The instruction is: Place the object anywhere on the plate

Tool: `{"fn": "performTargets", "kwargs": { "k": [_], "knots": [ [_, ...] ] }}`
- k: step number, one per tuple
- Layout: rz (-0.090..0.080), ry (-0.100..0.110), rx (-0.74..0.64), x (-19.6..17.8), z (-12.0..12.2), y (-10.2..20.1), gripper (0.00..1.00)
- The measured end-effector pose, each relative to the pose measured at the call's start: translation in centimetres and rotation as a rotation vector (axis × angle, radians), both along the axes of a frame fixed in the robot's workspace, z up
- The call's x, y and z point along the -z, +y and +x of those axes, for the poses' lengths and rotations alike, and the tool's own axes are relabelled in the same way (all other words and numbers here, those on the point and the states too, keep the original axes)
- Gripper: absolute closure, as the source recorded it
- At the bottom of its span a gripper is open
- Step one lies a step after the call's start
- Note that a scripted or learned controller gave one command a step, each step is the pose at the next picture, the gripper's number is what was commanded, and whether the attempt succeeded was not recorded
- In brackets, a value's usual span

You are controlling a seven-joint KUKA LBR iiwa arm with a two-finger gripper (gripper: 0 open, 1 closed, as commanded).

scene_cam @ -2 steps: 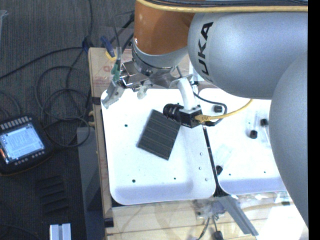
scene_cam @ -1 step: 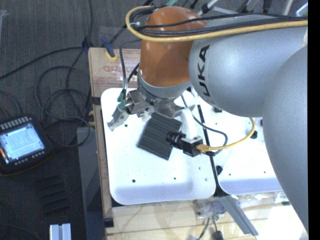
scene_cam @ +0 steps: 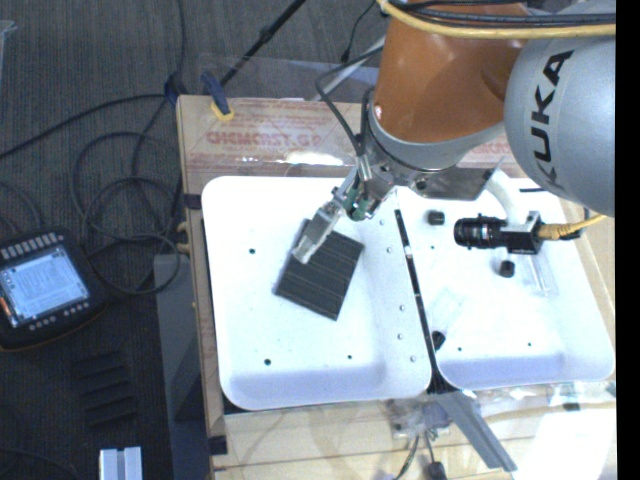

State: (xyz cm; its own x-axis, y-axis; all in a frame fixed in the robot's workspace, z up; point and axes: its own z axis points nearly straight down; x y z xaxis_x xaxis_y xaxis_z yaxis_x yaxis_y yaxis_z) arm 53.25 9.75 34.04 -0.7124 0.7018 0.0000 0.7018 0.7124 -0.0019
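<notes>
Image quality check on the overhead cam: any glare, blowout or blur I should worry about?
Camera view: both white bins are nearly blown out, so their rims and surface detail wash away; the dark ribbed plate stands out sharply against that; the gripper looks soft and small, its fingers hard to resolve; the orange band fills the top, close to the lens and slightly blurred.

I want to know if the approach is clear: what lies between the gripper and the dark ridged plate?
Nothing: in the camera view the gripper sits right at the upper left edge of the dark ridged plate in the left bin, with no gap visible.
</notes>
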Motion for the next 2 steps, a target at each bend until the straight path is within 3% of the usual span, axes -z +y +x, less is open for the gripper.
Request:
{"fn": "performTargets", "kwargs": {
  "k": [1, 2],
  "knots": [
    [0.002, 0.001, -0.161, 4.7, 8.4, 6.2, 0.00],
    [0.004, 0.000, -0.527, 5.7, 10.6, 9.7, 0.00]
  ]
}}
